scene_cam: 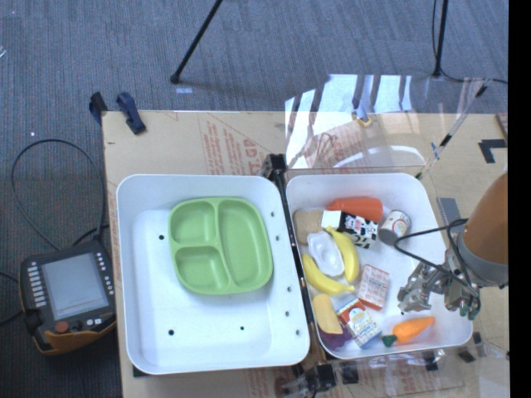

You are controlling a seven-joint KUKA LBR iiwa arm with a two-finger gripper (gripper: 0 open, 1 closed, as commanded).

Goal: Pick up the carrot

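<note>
Carrot (410, 330) lies near the right bin's (423, 185) front wall, just below and slightly left of the gripper (433, 293). I cannot tell the jaw state. Best approach: descend straight, straddling the orange body, clear of the small carton (362, 322) further left.

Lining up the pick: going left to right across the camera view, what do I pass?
Pendant → green plate → bananas → can → gripper, just above the small carrot at the right bin's near edge.
</note>
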